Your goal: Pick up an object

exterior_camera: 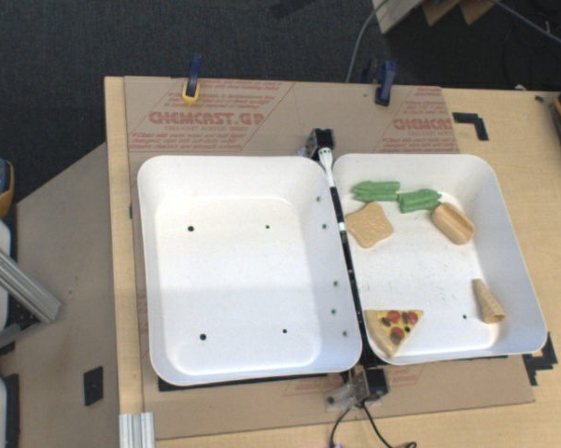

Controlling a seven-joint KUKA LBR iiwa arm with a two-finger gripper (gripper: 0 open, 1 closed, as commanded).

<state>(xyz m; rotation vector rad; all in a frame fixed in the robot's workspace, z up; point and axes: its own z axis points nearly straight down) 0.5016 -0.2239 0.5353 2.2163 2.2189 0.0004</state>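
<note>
The right bin (504, 213) holds several toy foods. Two green pieces lie side by side near its back: one (375, 191) to the left and one (418, 200) to the right. A tan bread slice (369, 225) rests against the bin's left wall. A tan bread roll (453, 223) lies right of the green pieces. A small tan wedge (488, 301) sits near the right wall. A pizza slice (394, 328) lies at the front left corner.
The left bin (233, 269) adjoins the right one along a black divider (341, 241). Both sit on a cardboard sheet (261, 110) held by a yellow clamp (192, 80) and a blue clamp (385, 80) at the back. Cables trail at the front (359, 404).
</note>
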